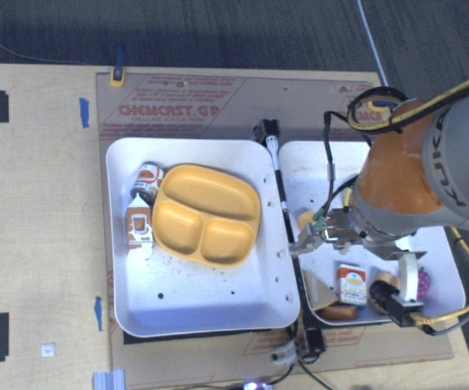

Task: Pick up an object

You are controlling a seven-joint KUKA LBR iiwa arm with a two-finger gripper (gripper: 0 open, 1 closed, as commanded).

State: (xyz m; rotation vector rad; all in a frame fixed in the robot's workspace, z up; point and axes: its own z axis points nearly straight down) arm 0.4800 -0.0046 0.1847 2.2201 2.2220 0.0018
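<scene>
One grey arm (413, 177) bent low over right bin (453, 287).

"CHEMCAST GP" on board (169, 108), "KUKA" on arm (441, 149)

Wooden bench (39, 242) with two white bins (201, 307) side by side.

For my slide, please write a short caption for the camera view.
KUKA arm reaching over the right bin; a yellow divided tray lies in the left bin.
</scene>
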